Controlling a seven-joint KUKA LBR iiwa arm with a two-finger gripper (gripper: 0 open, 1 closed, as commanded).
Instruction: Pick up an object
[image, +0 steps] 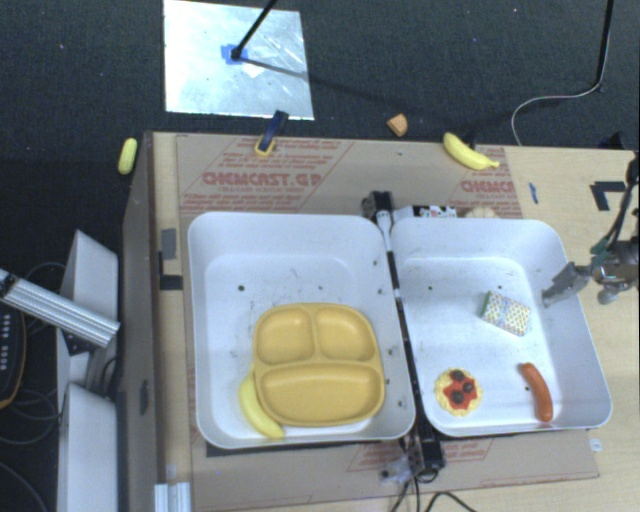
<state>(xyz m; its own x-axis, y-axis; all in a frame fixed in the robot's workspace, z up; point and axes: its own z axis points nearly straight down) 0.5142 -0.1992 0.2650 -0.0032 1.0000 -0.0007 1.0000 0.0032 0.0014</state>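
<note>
Right-hand shallow white plastic bin (560, 250), centre right of frame. Contents: small pale patterned rectangular packet (507, 313), right of bin middle; round toy pizza with red and dark toppings (458, 391), lower left of that bin; orange-red toy sausage (537, 390), lower right, long axis running top to bottom with a slight lean. Two-finger gripper (562, 288) at right edge of frame, over the bin's right rim, grey tip aimed left and down; nothing between the fingers; spread or pressed together: cannot tell at this size. Nearest candidate: patterned packet, just left of and slightly below the tip, long axis slanting from upper left to lower right. Sausage further down; pizza furthest, lower left. Judgement: short leftward, downward reach needed for the packet.
</note>
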